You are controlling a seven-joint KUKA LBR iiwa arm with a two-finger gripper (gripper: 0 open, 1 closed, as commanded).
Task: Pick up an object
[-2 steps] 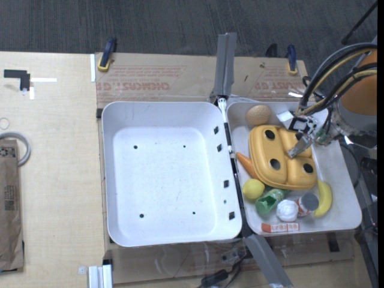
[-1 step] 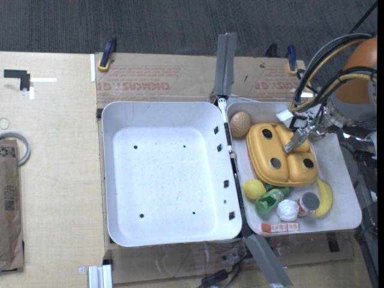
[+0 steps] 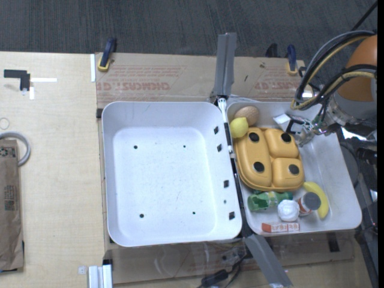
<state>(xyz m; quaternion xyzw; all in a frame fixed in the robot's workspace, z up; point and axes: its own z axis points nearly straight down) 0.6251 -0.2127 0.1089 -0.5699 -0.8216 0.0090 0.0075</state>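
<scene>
The right bin [image 3: 345,173] holds a jumble of things. A large orange-yellow moulded tray with black dots [image 3: 270,158] lies across its middle. A yellow lemon [image 3: 239,126] and a brown rounded item [image 3: 246,114] sit at its back left. Along the front lie a banana [image 3: 318,197], a green packet [image 3: 261,201], a white bottle [image 3: 288,209] and a small can [image 3: 309,202]. My gripper [image 3: 302,133] hangs low at the back right of this bin, just off the orange tray's far right corner, with nothing visibly held.
The left bin [image 3: 111,179] stands beside the right one, a grey divider post [image 3: 225,65] behind their shared edge. Black and yellow cables [image 3: 324,59] loop over the arm at the right. A brown paper bag [image 3: 11,203] lies on the bench at far left.
</scene>
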